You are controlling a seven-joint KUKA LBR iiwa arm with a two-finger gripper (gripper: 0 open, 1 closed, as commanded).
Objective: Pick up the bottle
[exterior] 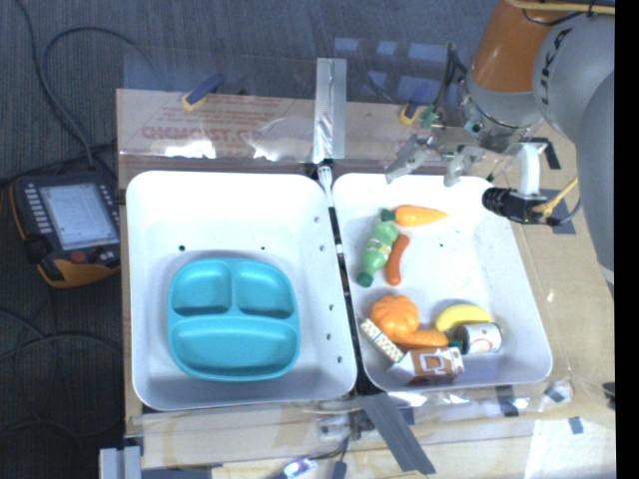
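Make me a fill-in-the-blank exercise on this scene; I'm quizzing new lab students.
1. The green bottle lies in the ____ bin.
2. The blue divided tray has ____ compartments.
3. Beside the bottle lies an orange ____, under the carrot.
4. The end effector hovers over the right bin's ____ edge.

Missing words: right; three; sausage; far

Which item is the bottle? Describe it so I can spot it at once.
Look in the right-hand white bin, in its upper half below the two-finger gripper. The small green plastic bottle lies tilted there, just under the orange carrot and right beside the reddish-orange sausage. It is the only green item in that bin.
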